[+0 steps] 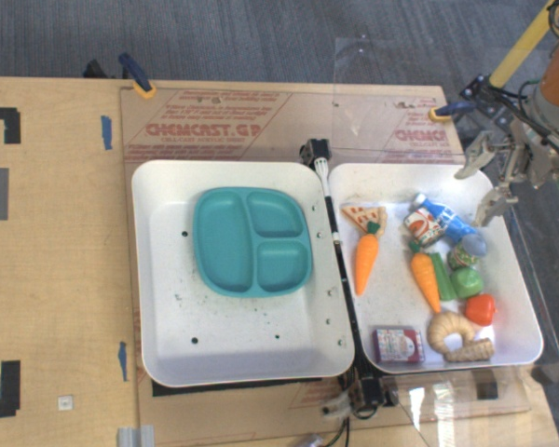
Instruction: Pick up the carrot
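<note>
The robot's metal 2-finger hand (pixel 489 186) hangs over the upper right corner of the right-hand shallow white bin (pixel 526 291), near its far rim. Its fingers (pixel 472 159) are spread apart with nothing between them, and they touch none of the objects below.

There are 2 carrots in that bin. The orange toy carrot with a green top (pixel 365 259) lies by itself in the left part of the bin, just right of the black divider (pixel 334 240) between the 2 bins, its green end pointing up toward a triangular toy pizza slice (pixel 363 216). Bare white floor surrounds it on the right and below. The second orange carrot (pixel 426 279) lies in the crowded right part, touching a green vegetable piece (pixel 463 281) and close to a blue and white toy can (pixel 431 223), a red tomato-like piece (pixel 481 308) and a tan croissant (pixel 457 333). A small maroon packet (pixel 397 345) sits near the front rim.

The left-hand shallow white bin (pixel 158 277) holds a teal plastic plate with 3 compartments (pixel 252 240), with open floor around it. Both bins rest on the tan cardboard-covered table (pixel 56 250).
</note>
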`<state>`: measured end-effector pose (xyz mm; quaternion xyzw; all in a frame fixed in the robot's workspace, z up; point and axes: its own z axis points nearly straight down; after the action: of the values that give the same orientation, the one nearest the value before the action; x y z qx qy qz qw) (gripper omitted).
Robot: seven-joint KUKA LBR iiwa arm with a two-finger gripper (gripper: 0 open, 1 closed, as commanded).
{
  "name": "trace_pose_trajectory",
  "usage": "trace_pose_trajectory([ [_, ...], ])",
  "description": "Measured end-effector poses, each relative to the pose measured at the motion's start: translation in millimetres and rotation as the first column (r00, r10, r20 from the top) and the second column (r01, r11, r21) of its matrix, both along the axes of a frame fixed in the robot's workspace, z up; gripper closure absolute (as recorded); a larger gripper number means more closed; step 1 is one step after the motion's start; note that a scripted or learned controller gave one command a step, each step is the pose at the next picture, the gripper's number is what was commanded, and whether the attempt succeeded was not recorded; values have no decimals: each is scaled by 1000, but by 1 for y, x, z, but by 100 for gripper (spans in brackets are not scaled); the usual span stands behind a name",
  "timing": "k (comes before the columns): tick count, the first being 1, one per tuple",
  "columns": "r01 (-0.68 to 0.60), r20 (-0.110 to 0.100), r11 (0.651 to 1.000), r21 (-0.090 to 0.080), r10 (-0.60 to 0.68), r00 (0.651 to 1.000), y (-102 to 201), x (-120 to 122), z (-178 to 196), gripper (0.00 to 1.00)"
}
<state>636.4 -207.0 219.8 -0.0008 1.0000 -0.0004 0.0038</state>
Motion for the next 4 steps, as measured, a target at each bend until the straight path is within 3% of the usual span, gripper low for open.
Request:
trace_pose_trajectory([
  [1,30,7,1000,-1,-30,1000,40,-22,-100,0],
  [2,162,51,987,5,-162,986,83,-63,-112,0],
  [3,294,9,956,5,-294,956,115,-113,-129,0],
  [4,292,23,956,7,-292,956,115,-108,-116,100],
])
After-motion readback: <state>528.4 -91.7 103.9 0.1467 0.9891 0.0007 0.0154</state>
